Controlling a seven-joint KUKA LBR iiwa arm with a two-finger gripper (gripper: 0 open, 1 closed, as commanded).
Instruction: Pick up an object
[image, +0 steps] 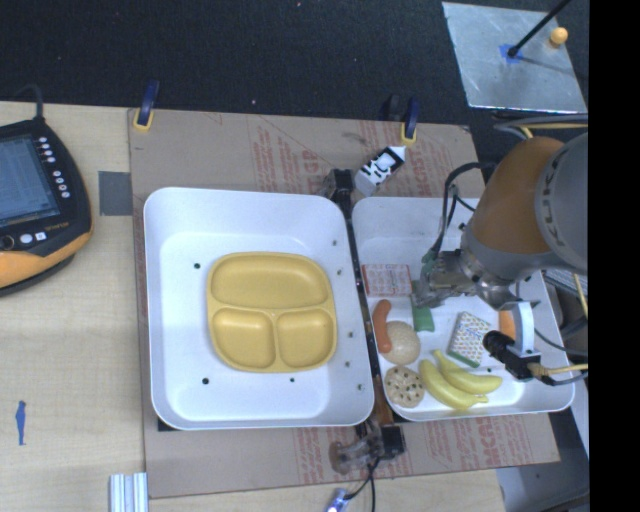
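Approach step: pincer (428, 292), fingers' state impossible to tell, low over small green block (424, 319) in right white bin (400, 222). Next likely: descend, grip.

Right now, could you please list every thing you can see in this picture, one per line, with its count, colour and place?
Bins: 2, white, side by side on the bench.
Divided tray: 1, yellow, three compartments, in the left bin.
Hot dog: 1, orange-red, right bin, left side.
Potato: 1, beige, beside the hot dog.
Cookie: 1, tan with dark dots, right bin, front.
Bananas: 1 bunch, yellow, right bin, front.
Sponge-like block: 1, speckled green-white, above the bananas.
Green piece: 1, under the gripper.
Teach pendant: 1, black and orange, far left.
Clamps: 2, blue, back edge.
Gripper: 1, grey, over the right bin.
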